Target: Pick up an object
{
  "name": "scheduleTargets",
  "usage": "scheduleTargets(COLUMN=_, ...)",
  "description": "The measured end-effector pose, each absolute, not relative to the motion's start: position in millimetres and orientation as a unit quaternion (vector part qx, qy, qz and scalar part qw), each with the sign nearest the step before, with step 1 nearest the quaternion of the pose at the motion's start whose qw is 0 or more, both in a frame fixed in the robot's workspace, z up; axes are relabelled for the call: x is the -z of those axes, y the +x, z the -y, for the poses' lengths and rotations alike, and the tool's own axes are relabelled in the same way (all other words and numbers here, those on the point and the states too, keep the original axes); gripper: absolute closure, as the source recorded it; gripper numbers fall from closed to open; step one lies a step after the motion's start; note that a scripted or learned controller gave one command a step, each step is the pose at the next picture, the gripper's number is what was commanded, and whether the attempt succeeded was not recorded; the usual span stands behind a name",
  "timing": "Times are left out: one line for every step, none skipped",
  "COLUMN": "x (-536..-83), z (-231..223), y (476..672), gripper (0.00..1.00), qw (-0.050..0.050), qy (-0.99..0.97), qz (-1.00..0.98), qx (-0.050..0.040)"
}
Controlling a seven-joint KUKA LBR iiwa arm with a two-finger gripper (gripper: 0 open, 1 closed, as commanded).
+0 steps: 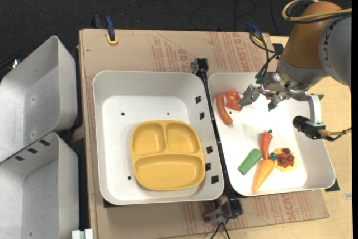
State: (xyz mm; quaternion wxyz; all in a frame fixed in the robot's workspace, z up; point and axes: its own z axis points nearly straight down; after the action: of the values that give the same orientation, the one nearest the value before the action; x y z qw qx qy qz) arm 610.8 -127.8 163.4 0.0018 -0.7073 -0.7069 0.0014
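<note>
Grey and orange, the arm (313, 36) reaches in from the right over the right-hand bin (319, 176), with its pincer (263, 99) hanging low above the bin's far left part. Two dark fingers spread apart, one toward a red block (232, 100) and the other toward the bin's middle, and nothing sits between them, so the pincer is open and empty.

The red block lies just beside the left finger, near the bin's far left corner, and a red sausage (224, 112) lies next to it along the left wall. Nearer the front of the same bin lie a green block (249, 161), an orange carrot (264, 172), a thin red-and-green pepper (265, 144) and a small yellow piece with red berries (285, 159), all well apart from the pincer. The left-hand bin (106, 120) holds a yellow divided plate (168, 155).

This looks like the approach step, with nothing grasped yet. The red block seems the likeliest target. The next move calls for shifting slightly left to centre the fingers over it, dropping down, and closing without snagging the sausage or the wall.
</note>
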Motion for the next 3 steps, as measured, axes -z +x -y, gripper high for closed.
scheduleTargets(x=-120, z=128, y=607.0, gripper=0.00, qw=0.001, qy=-0.707, qz=0.707, qx=-0.0011)
scheduleTargets(x=-133, z=128, y=608.3, gripper=1.00, qw=-0.001, qy=-0.707, qz=0.707, qx=0.0001)
scheduleTargets(x=-175, z=126, y=609.5, gripper=1.00, qw=-0.002, qy=-0.706, qz=0.708, qx=0.0011)
